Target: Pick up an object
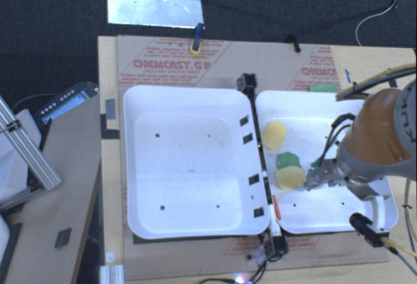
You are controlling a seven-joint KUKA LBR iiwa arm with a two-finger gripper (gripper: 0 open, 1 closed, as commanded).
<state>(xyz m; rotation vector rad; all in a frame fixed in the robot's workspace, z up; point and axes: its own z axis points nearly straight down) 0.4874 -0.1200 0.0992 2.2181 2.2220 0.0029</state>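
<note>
In the right bin (306, 214) lie a yellow round object (275, 134), a green object (287, 160) below it, and another yellow object (290, 178) touching the green one from below. My gripper (314, 181) hangs low over the bin just right of the lower yellow object, close to it. The arm's orange band (378, 123) and grey wrist cover the bin's right part. Nothing is visibly held.
The left bin (189, 159) sits beside the right one, parted by a black divider with clips (255, 146). A small orange item (276, 208) lies at the right bin's front left corner. A green patch (322, 88) shows behind the right bin.
</note>
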